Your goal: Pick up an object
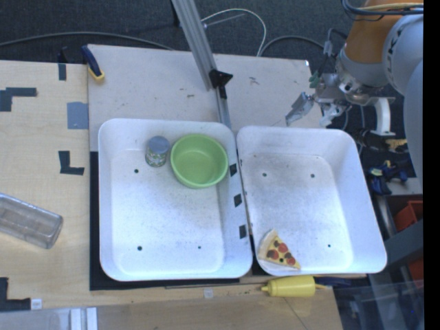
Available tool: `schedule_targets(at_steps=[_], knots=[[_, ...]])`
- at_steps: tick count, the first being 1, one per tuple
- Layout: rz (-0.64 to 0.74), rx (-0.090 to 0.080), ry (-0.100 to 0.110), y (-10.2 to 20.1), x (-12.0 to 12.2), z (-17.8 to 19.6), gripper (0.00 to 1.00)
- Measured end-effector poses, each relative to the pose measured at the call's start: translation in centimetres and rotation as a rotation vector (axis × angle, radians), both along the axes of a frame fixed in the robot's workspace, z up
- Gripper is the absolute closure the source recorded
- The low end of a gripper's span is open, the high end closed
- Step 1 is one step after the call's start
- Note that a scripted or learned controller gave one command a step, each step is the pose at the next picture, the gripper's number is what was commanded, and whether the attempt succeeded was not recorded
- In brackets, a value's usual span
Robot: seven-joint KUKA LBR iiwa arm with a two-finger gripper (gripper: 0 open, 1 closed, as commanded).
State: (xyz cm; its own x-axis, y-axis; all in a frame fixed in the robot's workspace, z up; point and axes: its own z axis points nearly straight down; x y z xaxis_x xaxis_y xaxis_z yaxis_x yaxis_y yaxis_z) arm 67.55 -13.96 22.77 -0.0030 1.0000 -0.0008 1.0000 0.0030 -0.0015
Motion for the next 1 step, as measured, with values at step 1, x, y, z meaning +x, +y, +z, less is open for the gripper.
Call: schedule_targets(at_steps=[1], knots=[[0.0,-0.001,0.0,-0.02,0.0,0.0,0.0]])
